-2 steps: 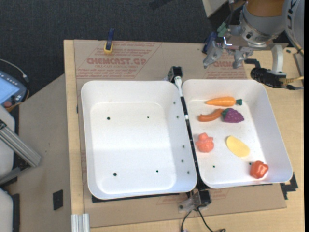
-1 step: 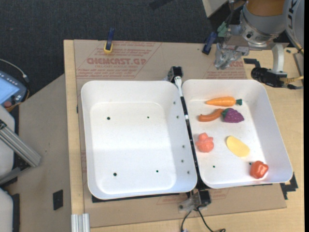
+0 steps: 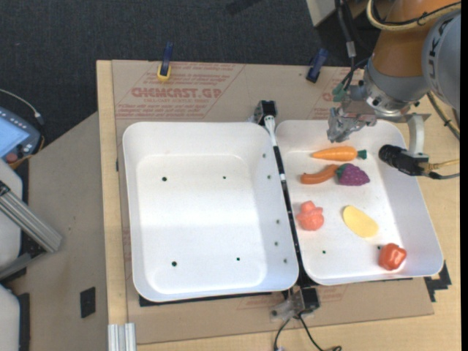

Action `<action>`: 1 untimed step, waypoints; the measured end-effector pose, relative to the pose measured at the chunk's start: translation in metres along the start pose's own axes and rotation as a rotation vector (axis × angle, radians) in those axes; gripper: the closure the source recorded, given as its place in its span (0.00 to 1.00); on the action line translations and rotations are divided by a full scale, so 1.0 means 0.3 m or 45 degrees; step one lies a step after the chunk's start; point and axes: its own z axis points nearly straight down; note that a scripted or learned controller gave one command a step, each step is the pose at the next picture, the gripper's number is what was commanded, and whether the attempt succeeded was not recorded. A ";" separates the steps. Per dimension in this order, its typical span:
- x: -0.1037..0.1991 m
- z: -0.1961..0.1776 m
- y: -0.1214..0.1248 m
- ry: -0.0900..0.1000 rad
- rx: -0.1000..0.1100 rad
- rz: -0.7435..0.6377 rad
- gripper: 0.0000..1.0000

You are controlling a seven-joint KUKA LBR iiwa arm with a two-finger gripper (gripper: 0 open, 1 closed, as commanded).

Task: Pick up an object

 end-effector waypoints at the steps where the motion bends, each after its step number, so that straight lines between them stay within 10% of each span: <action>1: -0.204 0.147 -0.168 0.000 -0.001 0.003 1.00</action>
